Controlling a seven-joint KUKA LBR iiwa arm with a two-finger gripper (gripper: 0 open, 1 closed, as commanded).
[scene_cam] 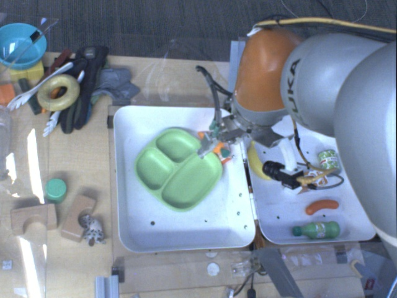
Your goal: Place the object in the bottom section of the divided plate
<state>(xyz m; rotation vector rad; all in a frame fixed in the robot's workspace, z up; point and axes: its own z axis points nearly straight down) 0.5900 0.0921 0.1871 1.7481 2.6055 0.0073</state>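
Gripper [212, 143] at the right rim of the green divided plate [180, 167], with something orange at its tip.

The gripper hangs over the plate's right edge in the left bin [130, 228]; whether it is open or closed cannot be told, because the arm's orange band [263, 73] and wrist cover most of it. A small orange object [218, 148] shows at its tip, just above the plate's large bottom section, too blurred to identify or to tell whether it is gripped. In the right bin [279, 225], partly hidden by the arm, lie a banana [255, 165], a can [328, 160], an orange sausage [322, 207] and a green bottle [317, 230] near the front edge.
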